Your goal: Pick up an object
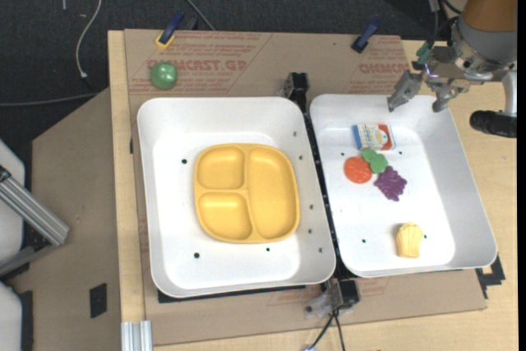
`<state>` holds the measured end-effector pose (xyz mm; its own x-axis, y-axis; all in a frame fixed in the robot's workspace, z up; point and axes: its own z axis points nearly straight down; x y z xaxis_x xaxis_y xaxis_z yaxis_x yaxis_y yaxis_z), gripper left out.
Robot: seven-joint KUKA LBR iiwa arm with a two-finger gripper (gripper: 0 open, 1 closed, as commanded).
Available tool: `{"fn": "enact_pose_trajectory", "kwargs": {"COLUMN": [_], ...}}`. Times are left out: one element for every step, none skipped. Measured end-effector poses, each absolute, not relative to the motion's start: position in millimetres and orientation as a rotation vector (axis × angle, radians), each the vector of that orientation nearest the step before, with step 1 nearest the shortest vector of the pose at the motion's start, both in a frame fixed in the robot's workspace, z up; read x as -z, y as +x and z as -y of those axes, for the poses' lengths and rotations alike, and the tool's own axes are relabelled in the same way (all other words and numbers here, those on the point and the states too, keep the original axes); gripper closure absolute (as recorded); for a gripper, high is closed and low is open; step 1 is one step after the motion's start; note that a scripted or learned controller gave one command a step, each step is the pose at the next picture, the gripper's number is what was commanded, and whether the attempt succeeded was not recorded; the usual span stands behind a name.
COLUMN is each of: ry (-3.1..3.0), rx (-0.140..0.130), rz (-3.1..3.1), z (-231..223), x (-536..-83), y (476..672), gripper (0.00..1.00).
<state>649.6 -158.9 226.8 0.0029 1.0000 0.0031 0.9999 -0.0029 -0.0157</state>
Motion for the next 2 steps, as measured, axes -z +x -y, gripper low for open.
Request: {"fn": "enact_pose_trajectory", "kwargs": {"ry": [-2.22, -2.216], "rx": [-0.001, -0.005], "rz": [2.221, 2.219], "z": [158.5, 153.6], "x": [-235.6, -192.7], "y": [652.3, 650.9], "gripper": [0.0, 0.0]}}
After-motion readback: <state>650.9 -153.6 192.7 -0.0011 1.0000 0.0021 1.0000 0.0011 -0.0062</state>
